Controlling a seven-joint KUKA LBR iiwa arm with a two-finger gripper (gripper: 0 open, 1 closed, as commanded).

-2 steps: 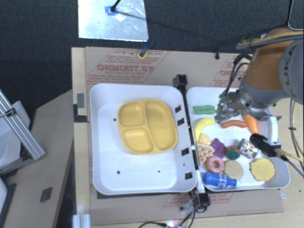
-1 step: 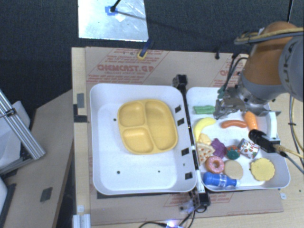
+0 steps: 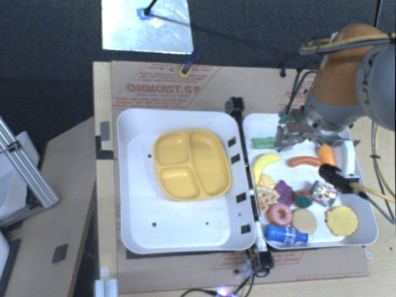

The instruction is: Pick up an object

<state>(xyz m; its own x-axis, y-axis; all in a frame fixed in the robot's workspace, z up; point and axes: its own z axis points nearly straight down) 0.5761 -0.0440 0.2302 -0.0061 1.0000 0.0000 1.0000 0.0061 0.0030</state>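
The left bin point(image 3: 133, 228) has open floor all round the yellow plate point(image 3: 189, 164), widest toward 6 o'clock. The right bin point(image 3: 370, 228) is crowded: banana point(image 3: 266, 163), sausage point(image 3: 304, 161), carrot point(image 3: 326, 153), donut point(image 3: 280, 215), blue bottle point(image 3: 286, 234) and yellow cookie point(image 3: 342, 220) lie close together, with only narrow gaps between them. The arm point(image 3: 346, 79) and its hand point(image 3: 289, 138) block the bin's 12 o'clock end, just beside the green piece point(image 3: 263, 143).

Dark blue carpet point(image 3: 49, 54), tan bench point(image 3: 68, 166), shiny metal sheet point(image 3: 146, 17)

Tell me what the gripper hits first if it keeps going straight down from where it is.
Probably the green piece by the right bin's far-left corner: the gripper hangs just beside it. Depth is unclear, so it could meet bare bin floor instead.
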